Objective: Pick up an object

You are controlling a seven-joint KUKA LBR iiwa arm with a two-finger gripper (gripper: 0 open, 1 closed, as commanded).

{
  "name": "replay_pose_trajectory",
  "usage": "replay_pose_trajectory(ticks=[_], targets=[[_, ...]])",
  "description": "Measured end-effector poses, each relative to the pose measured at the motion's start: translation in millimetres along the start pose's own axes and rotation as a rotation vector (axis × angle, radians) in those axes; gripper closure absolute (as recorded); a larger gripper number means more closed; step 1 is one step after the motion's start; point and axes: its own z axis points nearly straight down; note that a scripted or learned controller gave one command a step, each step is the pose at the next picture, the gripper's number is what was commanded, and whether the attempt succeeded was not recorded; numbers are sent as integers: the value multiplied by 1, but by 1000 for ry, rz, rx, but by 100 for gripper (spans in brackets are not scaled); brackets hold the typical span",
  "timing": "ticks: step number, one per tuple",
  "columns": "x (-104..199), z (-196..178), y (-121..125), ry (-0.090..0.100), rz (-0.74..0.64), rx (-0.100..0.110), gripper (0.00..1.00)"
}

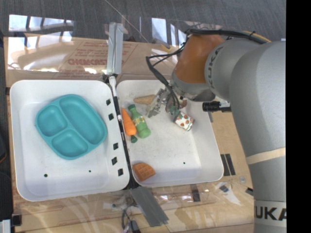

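Observation:
My gripper [163, 107] hangs low over the back of the right bin [209, 154], its fingers spread open with bare bin floor between them. A white cup with red and green dots [183, 121] lies on its side just right of the gripper, close to one finger. A tan wedge of bread [144, 100] lies just left of the gripper. Farther left an orange carrot [128, 122] and a green bottle [139, 124] lie side by side near the divider. An orange pastry [144, 171] sits at the bin's front edge.
The left bin [24, 169] holds a teal sectioned plate [71, 125]. The grey arm [252, 96] with its orange band [197, 62] covers the right side of the view, and black cables loop above the gripper. Bare floor lies in the right bin's front half.

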Motion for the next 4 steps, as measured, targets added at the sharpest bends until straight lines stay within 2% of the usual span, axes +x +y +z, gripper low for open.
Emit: replay_pose_trajectory(ticks=[1,2,3,4], targets=[[37,-103,48,-5,335,0,100],[53,-100,92,-2,347,1,100],[91,-191,76,-4,644,0,100],[103,-97,99,4,471,7,100]])
